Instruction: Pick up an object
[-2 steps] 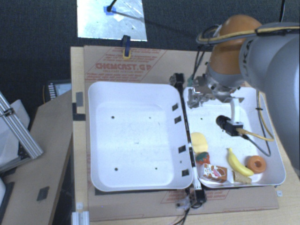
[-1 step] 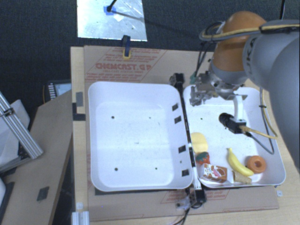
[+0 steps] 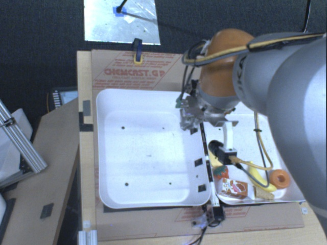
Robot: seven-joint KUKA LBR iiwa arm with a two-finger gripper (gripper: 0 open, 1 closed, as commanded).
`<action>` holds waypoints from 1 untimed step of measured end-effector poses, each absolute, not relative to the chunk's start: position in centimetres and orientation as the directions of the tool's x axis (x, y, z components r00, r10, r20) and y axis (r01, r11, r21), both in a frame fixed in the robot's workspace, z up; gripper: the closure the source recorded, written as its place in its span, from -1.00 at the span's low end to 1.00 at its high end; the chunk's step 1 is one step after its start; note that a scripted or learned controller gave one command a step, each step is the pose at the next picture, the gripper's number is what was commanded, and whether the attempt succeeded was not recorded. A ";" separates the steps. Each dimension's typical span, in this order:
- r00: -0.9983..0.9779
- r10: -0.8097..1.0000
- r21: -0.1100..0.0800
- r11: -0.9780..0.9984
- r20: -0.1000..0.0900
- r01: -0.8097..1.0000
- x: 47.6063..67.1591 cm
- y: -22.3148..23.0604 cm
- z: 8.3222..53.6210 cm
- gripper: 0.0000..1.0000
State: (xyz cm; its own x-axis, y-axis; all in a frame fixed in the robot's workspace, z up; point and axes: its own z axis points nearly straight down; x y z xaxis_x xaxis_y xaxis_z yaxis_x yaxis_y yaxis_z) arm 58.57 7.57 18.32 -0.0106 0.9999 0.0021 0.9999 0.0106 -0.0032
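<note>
Candidates for the pick: flat red-and-white printed packet (image 3: 234, 188), just beside the seam (image 3: 207, 162) where the two bins meet, at its camera-side end. Next out from the seam is a yellow curved banana-shaped piece (image 3: 257, 177), then a small tan scrap (image 3: 264, 193), and furthest from the seam an orange ring-shaped object (image 3: 280, 178). All of them sit in the shallow white bin on the arm's side (image 3: 244, 142), bunched at its camera-side edge. I can't tell whether they touch each other.

The tool (image 3: 191, 117) hangs right over the seam, but at the opposite end, up towards the back. Can't tell how far open it is, and I see nothing in it.

Key relation: the whole cluster lies from the tool along the seam towards the camera and slightly to the arm's side. The packet is the nearest item. The banana's long axis runs at a slant, away from the seam and towards the camera, so I'd guess a grasp across it needs a wrist turn.

The grey arm (image 3: 286, 86) with its orange band (image 3: 225, 60) covers much of that bin. The other white bin (image 3: 148, 152), across the seam, shows bare floor. Both bins rest on a brown printed cardboard sheet (image 3: 133, 71) on the tabletop.
</note>
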 end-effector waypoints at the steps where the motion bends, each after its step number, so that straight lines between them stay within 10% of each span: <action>1: -0.009 1.000 -0.004 0.009 0.001 1.000 59.3 12.2 7.9 1.00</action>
